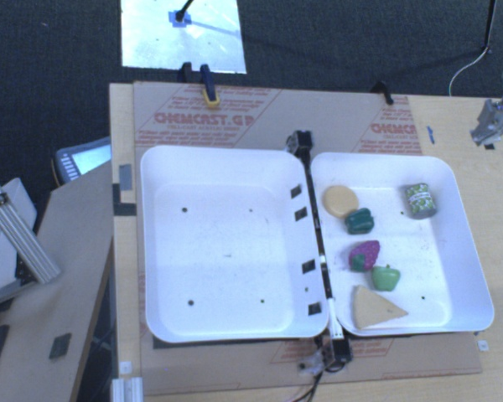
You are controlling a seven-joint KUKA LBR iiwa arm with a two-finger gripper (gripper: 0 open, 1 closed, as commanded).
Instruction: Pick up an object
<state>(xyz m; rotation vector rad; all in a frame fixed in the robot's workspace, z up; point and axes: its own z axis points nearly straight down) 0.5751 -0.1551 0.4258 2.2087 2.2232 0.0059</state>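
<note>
The right bin (461, 224) holds several small objects. A yellow round disc (340, 199) lies at its back left, with a dark green pepper (360, 220) just in front of it. A magenta fruit (365, 255) touches a green apple (386, 277) near the middle. A tan wedge (375, 307) rests by the front wall. A green-and-white can (419, 200) lies at the back right. A grey part of my gripper (495, 122) shows at the view's right edge, beyond the bin's back right corner and apart from every object.
The left bin (226, 162) sits beside the right one, with a black-clipped divider (314, 241) between them. A shiny metal plate (183, 23) lies behind the bench. A tablet (82, 159) and an aluminium bar (17, 229) are at the left.
</note>
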